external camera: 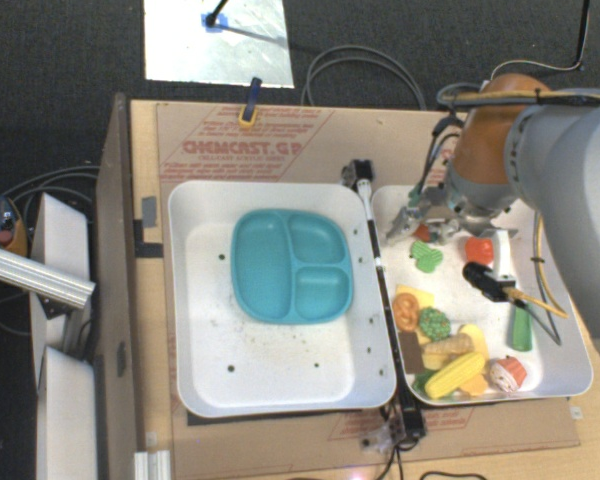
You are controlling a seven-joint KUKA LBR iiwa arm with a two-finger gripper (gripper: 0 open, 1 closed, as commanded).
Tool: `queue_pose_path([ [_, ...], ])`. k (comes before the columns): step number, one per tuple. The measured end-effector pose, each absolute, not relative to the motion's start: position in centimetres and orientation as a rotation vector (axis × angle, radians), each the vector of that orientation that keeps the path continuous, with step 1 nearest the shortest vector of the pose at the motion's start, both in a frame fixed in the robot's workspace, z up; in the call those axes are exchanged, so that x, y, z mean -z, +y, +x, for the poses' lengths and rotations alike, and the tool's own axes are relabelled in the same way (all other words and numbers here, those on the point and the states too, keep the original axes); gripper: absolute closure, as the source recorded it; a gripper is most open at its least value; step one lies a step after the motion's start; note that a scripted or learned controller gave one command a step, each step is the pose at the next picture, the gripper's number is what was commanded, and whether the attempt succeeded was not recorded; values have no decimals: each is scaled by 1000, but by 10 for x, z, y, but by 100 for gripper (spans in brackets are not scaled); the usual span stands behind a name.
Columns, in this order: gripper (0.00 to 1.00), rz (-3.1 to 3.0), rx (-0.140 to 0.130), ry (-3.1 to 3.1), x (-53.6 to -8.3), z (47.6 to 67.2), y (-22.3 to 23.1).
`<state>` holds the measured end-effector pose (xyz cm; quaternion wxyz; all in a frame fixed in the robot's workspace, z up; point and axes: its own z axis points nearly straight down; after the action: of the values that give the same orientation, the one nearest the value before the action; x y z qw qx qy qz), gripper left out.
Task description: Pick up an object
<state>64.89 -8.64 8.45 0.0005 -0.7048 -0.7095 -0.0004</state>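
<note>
Begin at the gripper, reaching in from the right and hanging low over the far left corner of the right bin. Cannot tell from this slant whether spread or closed, and can see nothing held. Right against it, a small red-orange piece, touching or merely beneath, hard to say which. Just past that, toward the view's bottom, a lumpy green toy: compact, without a clear long axis, and probably the likeliest thing to pick, needing a short shift toward the viewer and a drop. To the gripper's right, under the wrist, a red block. Farther down the bin from the gripper, a crowded heap: an orange slice, a broccoli-like green knob touching it, a brown block, then a yellow corn cob lying aslant, long axis running from lower left to upper right. Off to the lower right, a green stick lying nearly along the bin's length, and a red-and-white piece near the bottom wall. To the gripper's left, across the shared rims, the left bin, holding a teal divided plate, well apart from the gripper and flat, a poor thing to pinch by comparison.
</note>
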Motion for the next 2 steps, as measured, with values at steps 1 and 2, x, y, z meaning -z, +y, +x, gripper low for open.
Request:
queue_pose_path([
  [1,0,-2221,-2,-2221,-84,630,-106],
  [2,0,-2223,4,-2225,-85,642,-117],
])
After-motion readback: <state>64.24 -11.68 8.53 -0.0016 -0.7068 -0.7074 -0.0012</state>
